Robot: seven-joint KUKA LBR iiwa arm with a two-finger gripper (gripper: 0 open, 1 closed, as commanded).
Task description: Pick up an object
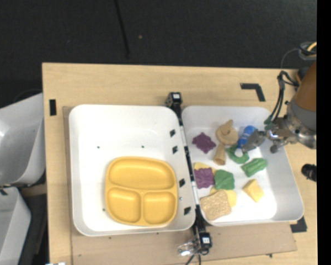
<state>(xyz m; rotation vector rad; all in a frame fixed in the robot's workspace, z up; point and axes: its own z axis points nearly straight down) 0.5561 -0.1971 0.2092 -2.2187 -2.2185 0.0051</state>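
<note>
A wooden bench (127,81) is seen from above, bearing two shallow white plastic bins side by side. In the left bin (121,126), a yellow moulded plastic tray with three compartments (140,191) is set toward 5 o'clock of the bin's centre. The right bin (281,197) holds a scatter of small toy pieces. A purple, ragged-edged piece (203,142) lies at about 10 o'clock of that bin's centre, and a second purple piece (204,177) is found at 7 o'clock, with a small yellow piece (200,167) touching its upper edge. A tan, knobbly figure (227,132) lies at 12 o'clock, with a tan cone-shaped piece (220,154) just below it. A dark green chunky block (224,179) sits beside the lower purple piece, and a speckled tan slice like toast (215,205) lies at 6 o'clock, partly over a pale yellow piece (231,198). A yellow wedge (254,190) is placed at 5 o'clock, and a bright green elongated piece (254,167) at 3 o'clock. A green ring (238,155) lies near the centre, touching a blue rounded piece (246,134) above it.

The grey arm with its orange band (306,95) is seen entering at 3 o'clock. The gripper (259,138) is lowered just beside the blue piece; whether it is spread or closed cannot be told, and nothing is seen between its fingers.
</note>
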